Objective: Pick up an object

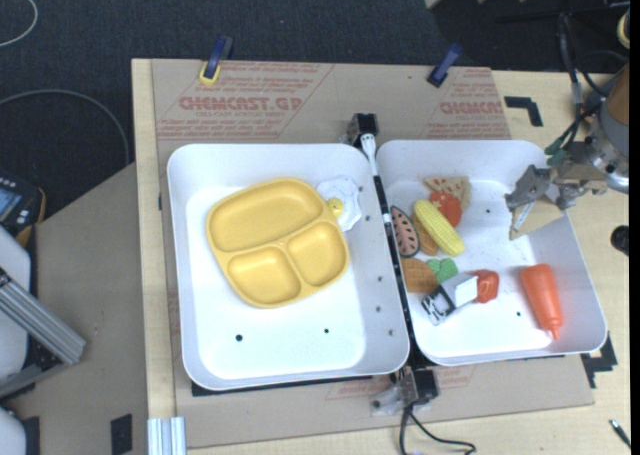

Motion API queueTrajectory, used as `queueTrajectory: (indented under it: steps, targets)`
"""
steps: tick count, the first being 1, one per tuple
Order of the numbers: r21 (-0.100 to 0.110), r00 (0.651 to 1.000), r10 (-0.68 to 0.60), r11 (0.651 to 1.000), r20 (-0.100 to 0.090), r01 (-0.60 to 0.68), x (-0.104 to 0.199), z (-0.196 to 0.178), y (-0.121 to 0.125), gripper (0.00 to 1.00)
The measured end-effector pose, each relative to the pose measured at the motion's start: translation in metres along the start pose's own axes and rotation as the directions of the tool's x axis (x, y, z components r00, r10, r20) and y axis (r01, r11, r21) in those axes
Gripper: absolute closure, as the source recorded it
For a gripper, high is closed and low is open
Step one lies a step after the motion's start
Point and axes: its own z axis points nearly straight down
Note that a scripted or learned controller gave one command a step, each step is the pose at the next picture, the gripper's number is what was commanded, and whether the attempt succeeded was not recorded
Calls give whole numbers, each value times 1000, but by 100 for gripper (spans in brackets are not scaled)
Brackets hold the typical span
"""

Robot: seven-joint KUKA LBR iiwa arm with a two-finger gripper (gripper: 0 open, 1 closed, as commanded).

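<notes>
Seemingly empty fingers (524, 211) spread above right bin (590, 293); carrot (543, 298) below them.

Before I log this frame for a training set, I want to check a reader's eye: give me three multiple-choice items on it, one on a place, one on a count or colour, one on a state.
1. Where does the yellow divided plate lie?
A. in the left bin
B. in the right bin
C. on the bare bench

2. What colour is the toy carrot?
A. green
B. orange
C. blue

3. Where is the hand in relation to the toy carrot?
A. closed around it
B. apart from it, near the right bin's far right side
C. pressing it against the toy corn cob

Answers:
1 A, the plate rests inside the left bin beside a toy fried egg.
2 B, it is orange along its length.
3 B, bare white floor of the right bin separates the hand from the carrot, and the toy corn cob lies further left.
</notes>
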Motion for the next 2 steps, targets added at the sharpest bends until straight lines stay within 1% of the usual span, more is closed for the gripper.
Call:
queueTrajectory:
  steps: [1,2]
  targets:
    - [6,1000,-5,1000,-4,5,52,10,7,100]
    - [6,1000,-5,1000,-5,5,102,16,9,100]
